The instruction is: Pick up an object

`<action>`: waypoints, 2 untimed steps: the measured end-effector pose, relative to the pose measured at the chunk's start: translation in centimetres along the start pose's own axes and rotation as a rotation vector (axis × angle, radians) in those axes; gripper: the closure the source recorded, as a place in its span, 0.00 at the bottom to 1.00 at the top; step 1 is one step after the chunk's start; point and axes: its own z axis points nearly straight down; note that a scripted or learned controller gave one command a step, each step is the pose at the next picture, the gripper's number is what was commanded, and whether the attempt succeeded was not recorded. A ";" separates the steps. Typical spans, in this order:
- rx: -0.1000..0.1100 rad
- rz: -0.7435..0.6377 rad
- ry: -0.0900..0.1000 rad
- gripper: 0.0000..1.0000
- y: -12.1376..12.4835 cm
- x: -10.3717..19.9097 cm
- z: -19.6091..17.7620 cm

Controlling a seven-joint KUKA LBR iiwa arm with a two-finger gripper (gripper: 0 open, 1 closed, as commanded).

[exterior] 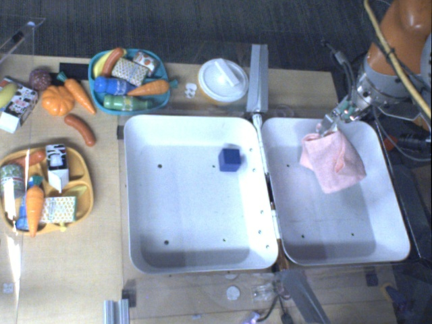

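A pink cloth (333, 163) is in the right bin (385, 245), bunched up toward its top corner, which rises to my gripper (329, 127). The gripper comes in from the upper right and is shut on that corner, so the cloth hangs below it with its lower part spread over the bin floor. A small blue cube (230, 158) sits in the left bin (155, 248), near its upper right part, far from the gripper.
A metal divider (256, 79) runs behind the seam between the bins. A white lidded bowl (223, 80), a blue bowl of toy food (129, 81) and a yellow plate of toys (46, 189) lie outside the bins at left. Cables hang at the right.
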 end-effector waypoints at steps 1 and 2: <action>0.004 0.139 0.003 1.00 -2.7 0.2 7.3; 0.004 0.138 0.003 0.00 -2.7 0.1 7.3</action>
